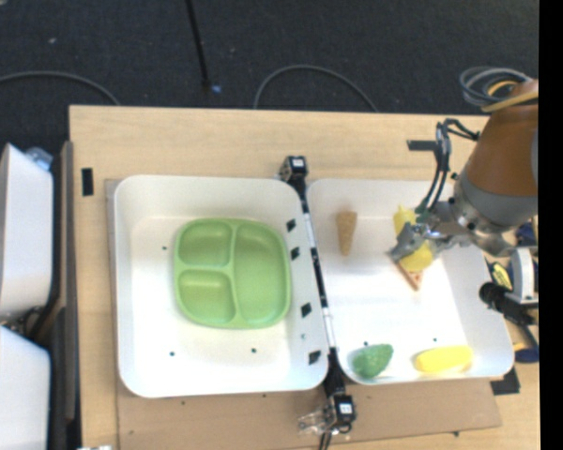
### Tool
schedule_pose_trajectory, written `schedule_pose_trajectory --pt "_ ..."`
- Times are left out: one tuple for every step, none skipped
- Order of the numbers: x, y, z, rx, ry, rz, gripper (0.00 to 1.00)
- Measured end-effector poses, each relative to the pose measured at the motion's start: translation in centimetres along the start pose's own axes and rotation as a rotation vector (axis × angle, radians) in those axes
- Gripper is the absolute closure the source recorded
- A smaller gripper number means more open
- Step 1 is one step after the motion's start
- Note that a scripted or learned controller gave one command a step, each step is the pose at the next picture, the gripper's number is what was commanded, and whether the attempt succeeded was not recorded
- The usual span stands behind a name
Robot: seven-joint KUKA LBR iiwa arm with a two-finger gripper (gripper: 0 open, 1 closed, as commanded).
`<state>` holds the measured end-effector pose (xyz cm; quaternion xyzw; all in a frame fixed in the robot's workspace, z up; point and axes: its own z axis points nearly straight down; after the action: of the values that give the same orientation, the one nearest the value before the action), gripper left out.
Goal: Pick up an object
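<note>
My gripper (pixel 408 245) hangs low over the right bin (pixel 375 293), near its upper right part. Directly under and beside it lies a yellow wedge-shaped object with a reddish tip (pixel 416 261), partly hidden by the gripper. A tan cone (pixel 345 230) lies to the left of the gripper, apart from it. Near the bin's front edge sit a green lumpy object (pixel 372 360) and a yellow oblong object (pixel 442 359).
The left bin (pixel 141 345) holds a green divided plate (pixel 232 272). A black-clipped divider (pixel 310 270) runs between the two bins. The grey arm with its orange band (pixel 505 157) comes in from the right over the bench edge.
</note>
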<state>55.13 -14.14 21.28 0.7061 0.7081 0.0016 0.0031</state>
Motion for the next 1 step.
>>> schedule_pose_trajectory --pt "-0.14 0.21 -5.17 -0.001 0.000 -0.001 1.00"
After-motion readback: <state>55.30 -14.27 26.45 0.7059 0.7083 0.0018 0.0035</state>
